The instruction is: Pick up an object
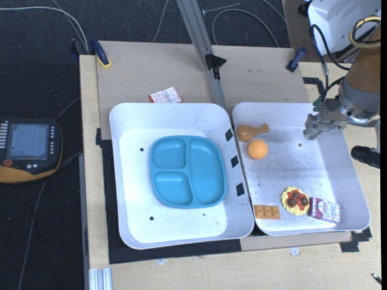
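At right of the frame, the gripper (315,127) hovered over the right bin (314,168); whether its fingers were apart was unclear.

The two shallow white plastic bins (181,116) look matt; the right one is speckled and scuffed. The blue divided plastic plate (187,171) has a smooth sheen. The pale wooden bench top (145,71) looks dull.

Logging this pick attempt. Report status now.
Gripper over right bin, far edge, nothing in it. Orange ball untouched, left of gripper. Path between looks open.
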